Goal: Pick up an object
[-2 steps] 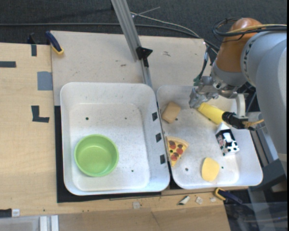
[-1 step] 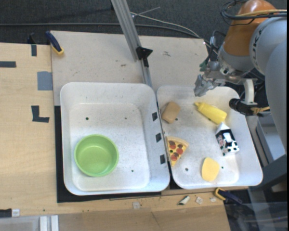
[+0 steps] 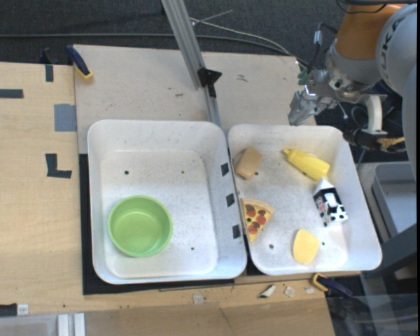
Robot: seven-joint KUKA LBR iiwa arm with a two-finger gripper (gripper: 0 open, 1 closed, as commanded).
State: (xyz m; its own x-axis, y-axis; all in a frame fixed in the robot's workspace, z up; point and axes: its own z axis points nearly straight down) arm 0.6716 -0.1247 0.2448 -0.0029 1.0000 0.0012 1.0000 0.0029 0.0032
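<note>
Bottle (image 3: 307, 163): yellow, lying in right bin (image 3: 357, 180) | gripper (image 3: 302, 110): grip unclear

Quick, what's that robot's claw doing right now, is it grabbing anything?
Gripper: above the back edge of the right bin, nothing seen between its fingers; open or closed cannot be told.

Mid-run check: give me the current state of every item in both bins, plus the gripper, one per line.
green bowl: upright, open side up, in the left bin.
bread piece: lying near the right bin's left wall.
yellow mustard bottle: on its side.
pizza slice: lying flat, topping up.
black-and-white carton: tipped over.
yellow wedge: lying flat.
gripper: above the right bin's far rim, holding nothing visible.
</note>
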